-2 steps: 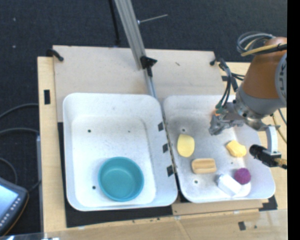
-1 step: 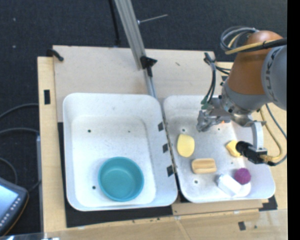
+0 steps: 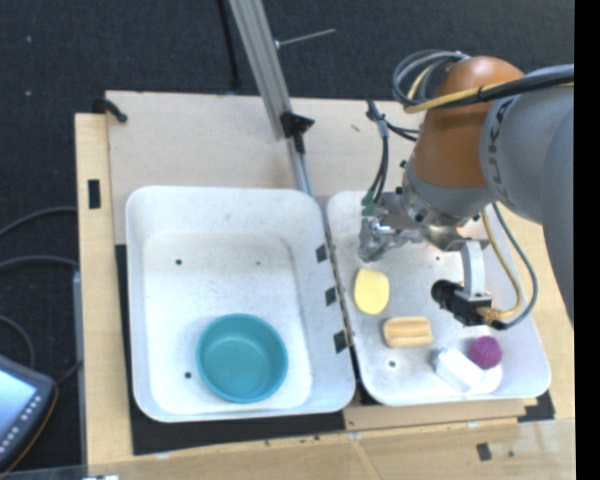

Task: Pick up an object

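Desk, tan board top, bearing two shallow white bins side by side. Left bin: one teal bowl, upright, near the bin's front edge, right of its centre. Right bin: four loose items plus the arm's working end. Yellow oval piece, lying flat near the bin's left wall, about midway front to back. Tan block, lying flat just in front of the yellow piece and slightly right of it, apart from it. White lump, near the front right corner. Purple ball, touching or just beside the white lump on its right rear side. Arm, grey with an orange band, reaching in from the right over the rear of the right bin. Pincer, metal, low over the bin's rear left part, just behind the yellow piece; nothing seen between its parts, and whether it is open or closed cannot be told. Black fitting with cables hanging from the wrist, right of the yellow piece. Grey metal rail running from the top edge down to the desk's rear between the bins.
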Tool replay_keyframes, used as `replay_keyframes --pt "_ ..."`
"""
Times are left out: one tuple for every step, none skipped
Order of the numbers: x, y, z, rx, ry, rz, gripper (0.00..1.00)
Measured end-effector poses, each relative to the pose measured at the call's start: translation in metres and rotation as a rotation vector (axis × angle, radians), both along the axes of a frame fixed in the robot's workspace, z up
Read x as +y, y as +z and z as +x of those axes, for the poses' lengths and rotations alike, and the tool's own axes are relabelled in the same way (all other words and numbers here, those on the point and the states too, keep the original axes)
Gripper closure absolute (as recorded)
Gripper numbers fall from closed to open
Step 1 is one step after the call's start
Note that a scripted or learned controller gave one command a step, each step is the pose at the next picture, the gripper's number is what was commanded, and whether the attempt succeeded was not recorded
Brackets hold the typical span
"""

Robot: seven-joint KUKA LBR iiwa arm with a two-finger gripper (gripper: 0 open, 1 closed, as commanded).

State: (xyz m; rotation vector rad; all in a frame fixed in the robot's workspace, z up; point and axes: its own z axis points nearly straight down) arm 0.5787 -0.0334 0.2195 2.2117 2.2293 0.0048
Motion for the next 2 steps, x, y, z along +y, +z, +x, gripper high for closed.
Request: replay_keyframes --pt "0.058 -0.002 -0.006 0.003 0.0 0.001 1.0" --pt "0.112 0.011 -0.006 0.001 0.001 0.001 1.0"
